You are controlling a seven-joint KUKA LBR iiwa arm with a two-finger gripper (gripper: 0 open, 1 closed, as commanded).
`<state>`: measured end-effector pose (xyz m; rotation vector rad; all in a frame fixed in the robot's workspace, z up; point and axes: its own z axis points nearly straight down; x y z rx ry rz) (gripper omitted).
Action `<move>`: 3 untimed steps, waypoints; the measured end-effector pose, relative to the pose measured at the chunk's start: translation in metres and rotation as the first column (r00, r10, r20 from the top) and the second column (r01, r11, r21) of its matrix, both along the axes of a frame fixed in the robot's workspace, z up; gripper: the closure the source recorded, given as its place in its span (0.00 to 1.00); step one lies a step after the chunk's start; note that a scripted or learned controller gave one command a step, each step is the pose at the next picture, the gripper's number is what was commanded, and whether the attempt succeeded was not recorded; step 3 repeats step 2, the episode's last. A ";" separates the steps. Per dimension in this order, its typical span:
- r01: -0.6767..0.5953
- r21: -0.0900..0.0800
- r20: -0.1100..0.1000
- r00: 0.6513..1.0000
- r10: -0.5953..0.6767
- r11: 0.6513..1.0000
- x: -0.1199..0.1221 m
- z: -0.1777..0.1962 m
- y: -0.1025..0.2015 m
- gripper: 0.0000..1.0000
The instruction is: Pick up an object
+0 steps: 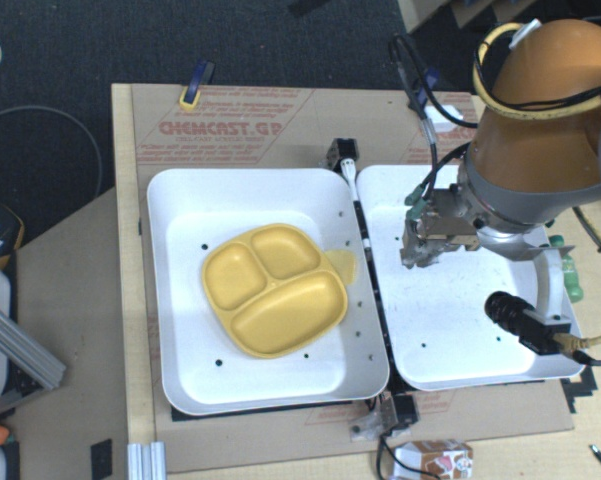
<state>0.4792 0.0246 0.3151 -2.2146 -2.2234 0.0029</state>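
Farthest to the claw's left, the left bin (pixel 170 268) holds a yellow divided plate (pixel 273 290). It lies flat, face up, near the bin's middle. Its one large compartment is on the side toward the bottom of the view, and its two smaller ones are toward the top. The plate is nearly as broad as it is long, so it has no clear long axis. Its widest run seems to slant from lower left to upper right, ending on the side that faces the claw. A paler yellow piece (pixel 342 265) pokes out at that near edge; what it is cannot be told.

The touching walls of the two bins lie between the plate and the claw.

The claw (pixel 420 256) hangs over the left half of the right bin (pixel 450 348), above bare white floor with nothing under it. Whether it is wide or narrow cannot be told from this angle, and nothing can be seen in its grasp.

To the claw's right, against the far wall of the right bin, a small green object (pixel 570 276) is partly hidden by the arm.

The plate is the plain candidate. Reaching it means moving left across the bin walls, and its raised rim on the near side is probably the only place to grip it.
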 end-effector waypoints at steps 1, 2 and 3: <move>0.000 0.001 0.018 1.000 0.000 1.000 0.001 0.119 0.009 1.00; -0.001 0.000 0.008 1.000 0.001 1.000 0.000 0.123 0.069 1.00; -0.001 0.000 0.008 1.000 0.001 1.000 0.000 0.123 0.069 1.00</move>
